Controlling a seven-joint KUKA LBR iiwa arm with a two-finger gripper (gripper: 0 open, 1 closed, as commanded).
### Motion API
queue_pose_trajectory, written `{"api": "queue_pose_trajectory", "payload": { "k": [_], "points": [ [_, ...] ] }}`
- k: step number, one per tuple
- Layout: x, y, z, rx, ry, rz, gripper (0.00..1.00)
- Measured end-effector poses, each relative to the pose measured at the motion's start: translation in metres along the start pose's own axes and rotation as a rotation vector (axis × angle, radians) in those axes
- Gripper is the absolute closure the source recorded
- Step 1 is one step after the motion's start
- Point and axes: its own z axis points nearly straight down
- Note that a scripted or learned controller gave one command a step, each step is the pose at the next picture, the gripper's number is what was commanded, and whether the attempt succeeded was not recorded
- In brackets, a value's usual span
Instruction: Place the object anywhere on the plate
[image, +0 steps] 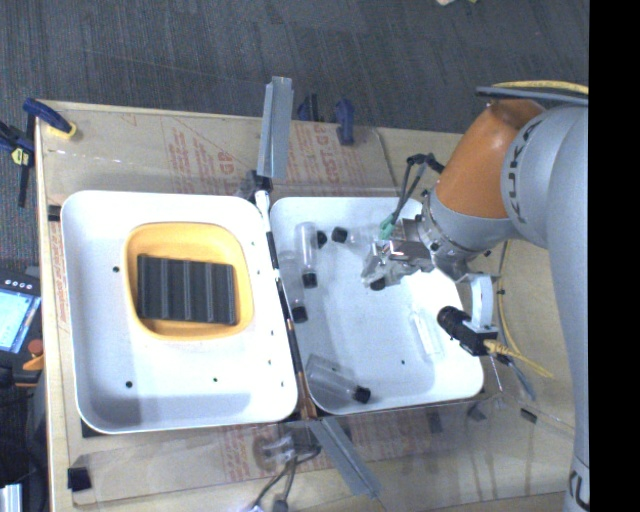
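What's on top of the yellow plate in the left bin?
A dark ribbed block lies flat on the yellow plate, covering most of its middle. The plate's rim shows all round it. Whatever is under the block is covered.

Both bins (90, 400) are white. The plate (188, 275) is yellow with dark grey ribbed middle. The tubes (335, 380) look clear, perhaps black-capped.

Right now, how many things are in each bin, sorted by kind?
Plates: 1, yellow plate in the left bin, bearing a dark ribbed block
Blocks: 1
Clear tubes with black caps: at least 3 in the right bin, at the left, the bottom and the right
Total: 5
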Motion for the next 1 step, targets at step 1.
{"api": "queue_pose_trajectory", "payload": {
  "k": [1],
  "points": [
    [0.0791, 0.0400, -0.0145, -0.001, -0.001, -0.163, 1.00]
  ]
}}
